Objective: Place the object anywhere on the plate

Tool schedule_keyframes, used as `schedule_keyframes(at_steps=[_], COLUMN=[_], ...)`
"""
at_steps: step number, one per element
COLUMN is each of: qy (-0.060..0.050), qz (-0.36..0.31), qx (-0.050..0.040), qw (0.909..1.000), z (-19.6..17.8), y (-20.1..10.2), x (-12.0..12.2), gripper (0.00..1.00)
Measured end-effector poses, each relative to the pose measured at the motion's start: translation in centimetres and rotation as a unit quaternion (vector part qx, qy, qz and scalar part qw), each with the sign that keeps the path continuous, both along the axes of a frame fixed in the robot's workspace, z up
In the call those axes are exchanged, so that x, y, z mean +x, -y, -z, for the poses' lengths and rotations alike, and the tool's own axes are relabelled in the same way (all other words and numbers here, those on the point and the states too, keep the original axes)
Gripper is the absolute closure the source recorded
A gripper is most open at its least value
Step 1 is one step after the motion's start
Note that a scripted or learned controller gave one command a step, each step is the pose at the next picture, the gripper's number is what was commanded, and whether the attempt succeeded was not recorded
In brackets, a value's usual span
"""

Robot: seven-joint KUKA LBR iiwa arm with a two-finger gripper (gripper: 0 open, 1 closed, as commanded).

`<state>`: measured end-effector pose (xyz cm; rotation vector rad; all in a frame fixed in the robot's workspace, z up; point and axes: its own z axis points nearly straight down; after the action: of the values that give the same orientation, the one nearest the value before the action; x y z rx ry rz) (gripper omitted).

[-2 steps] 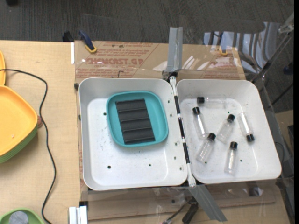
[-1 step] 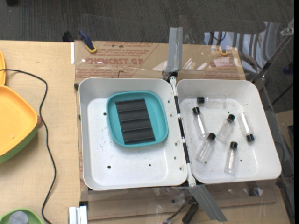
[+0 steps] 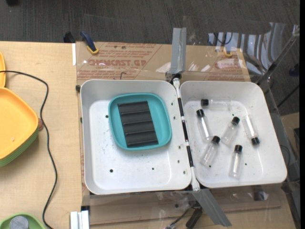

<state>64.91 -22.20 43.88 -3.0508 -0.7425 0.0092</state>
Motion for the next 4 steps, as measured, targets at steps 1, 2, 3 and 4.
schedule_keyframes(at_steps=[1,2,3,4], qy=[-0.001,0.0,0.001,0.0], qz=[0.071,0.132,0.134,0.136], qx=[0.0,-0.0001,0.0001,0.0001], qw=[0.9975,0.9913,0.991,0.9907], z=[0.16,-0.02,-0.01,-0.01], y=[0.04,0.11,-0.01,0.09], x=[-0.26,-0.27,0.51,0.43], gripper=[0.0,0.0,0.0,0.0])
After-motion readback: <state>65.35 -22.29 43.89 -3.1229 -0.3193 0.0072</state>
